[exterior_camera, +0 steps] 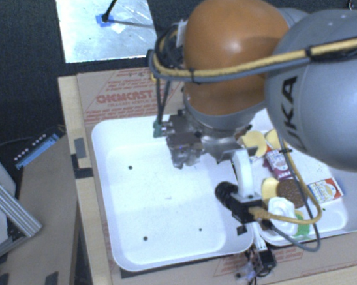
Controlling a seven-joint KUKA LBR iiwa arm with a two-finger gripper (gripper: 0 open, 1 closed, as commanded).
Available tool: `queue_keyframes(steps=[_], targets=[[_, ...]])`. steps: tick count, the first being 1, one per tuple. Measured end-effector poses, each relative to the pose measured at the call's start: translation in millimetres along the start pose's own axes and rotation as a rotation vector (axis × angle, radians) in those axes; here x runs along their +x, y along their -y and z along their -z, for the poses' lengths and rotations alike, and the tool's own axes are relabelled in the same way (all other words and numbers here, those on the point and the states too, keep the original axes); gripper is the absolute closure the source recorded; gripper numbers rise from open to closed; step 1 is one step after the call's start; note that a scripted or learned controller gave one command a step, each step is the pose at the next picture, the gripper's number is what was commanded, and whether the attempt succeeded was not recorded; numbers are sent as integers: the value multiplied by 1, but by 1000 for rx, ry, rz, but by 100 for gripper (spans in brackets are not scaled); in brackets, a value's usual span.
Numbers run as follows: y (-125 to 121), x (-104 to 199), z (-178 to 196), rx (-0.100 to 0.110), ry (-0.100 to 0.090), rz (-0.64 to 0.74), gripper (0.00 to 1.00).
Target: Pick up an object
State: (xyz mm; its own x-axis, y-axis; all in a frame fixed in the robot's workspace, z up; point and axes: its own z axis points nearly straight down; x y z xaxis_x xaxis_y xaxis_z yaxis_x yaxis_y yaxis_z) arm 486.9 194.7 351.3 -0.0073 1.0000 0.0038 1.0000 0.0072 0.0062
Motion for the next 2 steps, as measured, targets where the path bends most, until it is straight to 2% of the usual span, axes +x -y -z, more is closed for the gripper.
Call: queue_keyframes(steps=[1,2], targets=[[-1,5,132,-10,-4,-1,100],[-1,42,149,2,1,-1,100]])
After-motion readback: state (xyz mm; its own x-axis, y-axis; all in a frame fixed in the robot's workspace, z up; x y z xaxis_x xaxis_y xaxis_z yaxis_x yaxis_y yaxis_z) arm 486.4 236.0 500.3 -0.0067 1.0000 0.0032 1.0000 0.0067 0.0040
